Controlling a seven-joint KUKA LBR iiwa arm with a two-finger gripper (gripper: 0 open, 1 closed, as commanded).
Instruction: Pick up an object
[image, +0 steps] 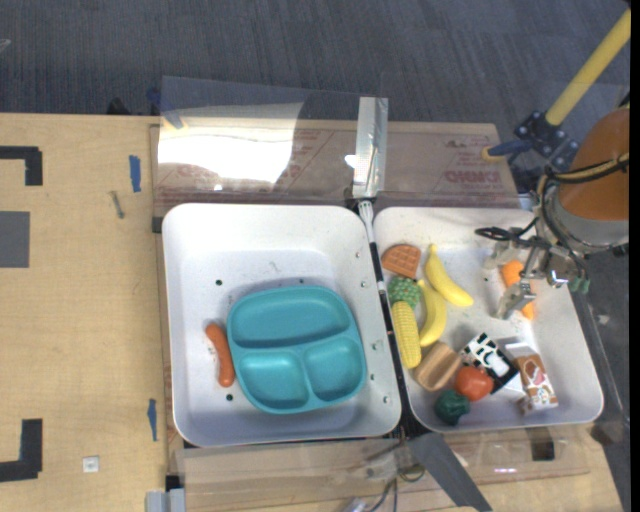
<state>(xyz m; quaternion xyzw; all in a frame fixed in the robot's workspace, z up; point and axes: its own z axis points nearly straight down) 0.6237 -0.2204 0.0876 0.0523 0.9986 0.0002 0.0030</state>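
My gripper (528, 283) hangs low over the upper right part of the right bin (585, 400), under the orange-banded wrist. A small orange piece (511, 271) lies right beside it on the left, and another orange bit (528, 311) sits just below it. Whether either one is held cannot be made out. Left of them lie two yellow bananas (447, 283), a corn cob (406, 332) and a brown waffle (401, 260).
The right bin's lower part holds a bread roll (437, 367), a red tomato (473, 382), a green broccoli (451, 406), a black-and-white toy (487, 353) and a small carton (534, 381). The left bin (190, 240) bears a teal divided plate (297, 346) and a sausage (220, 353).
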